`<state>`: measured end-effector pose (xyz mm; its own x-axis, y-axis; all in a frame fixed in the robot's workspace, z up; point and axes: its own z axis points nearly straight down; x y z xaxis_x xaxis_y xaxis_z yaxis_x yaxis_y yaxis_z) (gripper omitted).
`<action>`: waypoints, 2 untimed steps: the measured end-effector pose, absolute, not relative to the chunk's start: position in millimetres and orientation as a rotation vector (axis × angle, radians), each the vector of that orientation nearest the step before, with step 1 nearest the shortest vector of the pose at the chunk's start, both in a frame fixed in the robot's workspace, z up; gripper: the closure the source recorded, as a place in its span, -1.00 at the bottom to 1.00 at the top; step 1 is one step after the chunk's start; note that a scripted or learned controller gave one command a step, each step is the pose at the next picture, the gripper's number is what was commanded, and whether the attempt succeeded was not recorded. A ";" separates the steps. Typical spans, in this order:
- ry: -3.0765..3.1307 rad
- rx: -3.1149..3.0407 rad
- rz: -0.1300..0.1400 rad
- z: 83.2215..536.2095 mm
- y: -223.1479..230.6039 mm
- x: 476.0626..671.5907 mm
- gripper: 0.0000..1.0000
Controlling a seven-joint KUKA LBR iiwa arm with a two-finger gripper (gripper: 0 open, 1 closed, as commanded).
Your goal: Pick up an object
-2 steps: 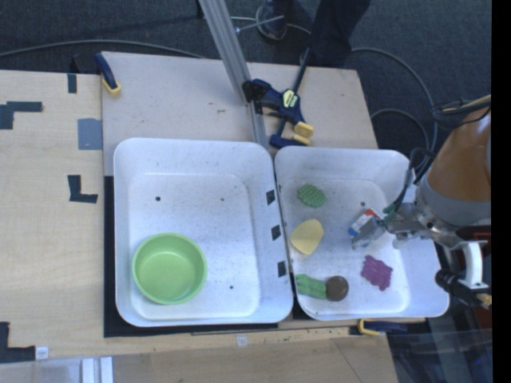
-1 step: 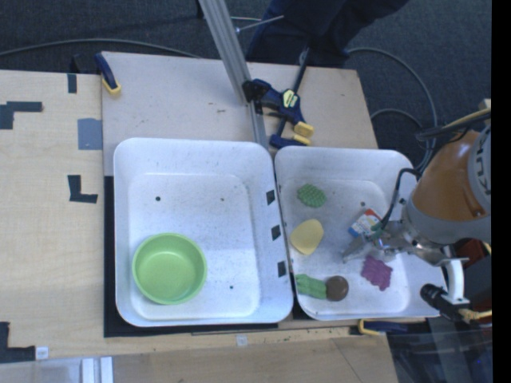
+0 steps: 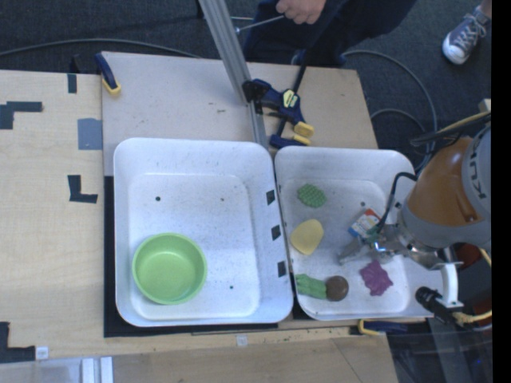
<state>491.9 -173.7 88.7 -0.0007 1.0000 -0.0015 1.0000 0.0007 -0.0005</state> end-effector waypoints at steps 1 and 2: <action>2.224 2.222 -0.001 99.2 -173.0 491.8 1.00; 2.220 2.219 0.001 148.0 -182.9 492.2 1.00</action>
